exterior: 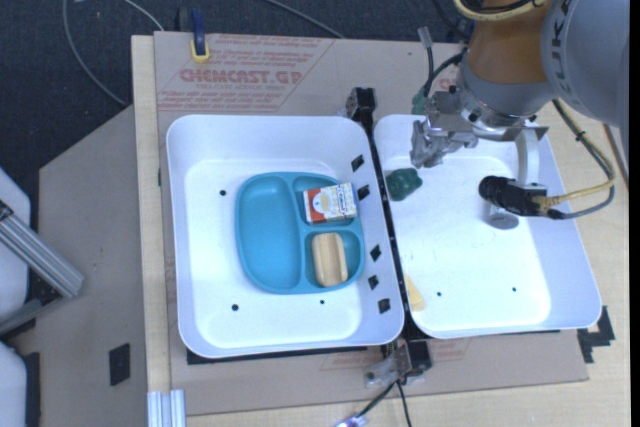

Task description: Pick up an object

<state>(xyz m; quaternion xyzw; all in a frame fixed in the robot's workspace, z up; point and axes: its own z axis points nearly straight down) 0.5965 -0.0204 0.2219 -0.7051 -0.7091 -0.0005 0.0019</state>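
In the right bin [520, 295], close to its left wall, lies a small dark green object [403, 183]. My gripper [428, 151] hangs just above and to the right of it, over the bin's far left corner, fingers pointing down. Nothing shows between them. In the left bin [200, 295] a blue divided tray [290, 233] holds a small red and white carton [331, 203] and a tan block [329, 258].
A small yellow scrap [413, 294] lies at the right bin's near left edge. Black clips line the wall between the two bins. The arm's grey and orange body covers the right bin's far side. Cables lie on the dark floor behind the bench.
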